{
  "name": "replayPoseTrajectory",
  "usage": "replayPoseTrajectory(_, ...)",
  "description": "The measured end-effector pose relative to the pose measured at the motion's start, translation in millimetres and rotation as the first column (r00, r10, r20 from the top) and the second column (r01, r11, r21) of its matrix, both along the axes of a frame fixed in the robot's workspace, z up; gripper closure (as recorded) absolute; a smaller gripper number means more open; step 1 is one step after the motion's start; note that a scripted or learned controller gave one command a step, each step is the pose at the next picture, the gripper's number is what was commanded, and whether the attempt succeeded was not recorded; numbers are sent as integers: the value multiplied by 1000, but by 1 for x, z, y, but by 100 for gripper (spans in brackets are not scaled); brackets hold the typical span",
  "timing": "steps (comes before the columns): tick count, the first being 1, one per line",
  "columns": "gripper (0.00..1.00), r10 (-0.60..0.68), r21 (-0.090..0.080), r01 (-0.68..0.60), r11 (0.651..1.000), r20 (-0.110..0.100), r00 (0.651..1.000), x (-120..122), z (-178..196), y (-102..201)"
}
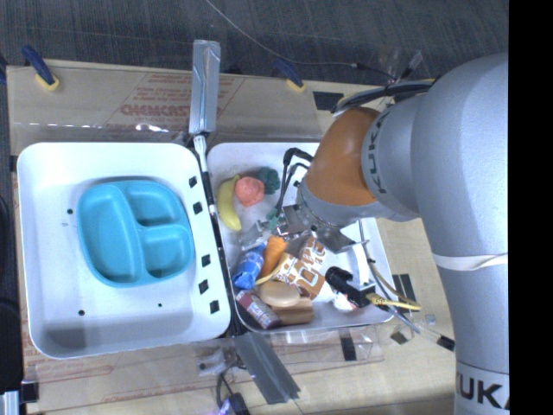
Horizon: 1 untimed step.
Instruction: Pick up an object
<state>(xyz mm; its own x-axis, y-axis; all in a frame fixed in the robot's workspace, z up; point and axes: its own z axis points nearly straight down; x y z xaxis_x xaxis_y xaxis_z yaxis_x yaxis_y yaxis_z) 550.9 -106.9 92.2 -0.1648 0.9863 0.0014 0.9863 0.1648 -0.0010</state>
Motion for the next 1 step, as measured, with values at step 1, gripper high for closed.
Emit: replayPoseTrajectory(1,0,149,-1,-149,989,2,989,53,8,7)
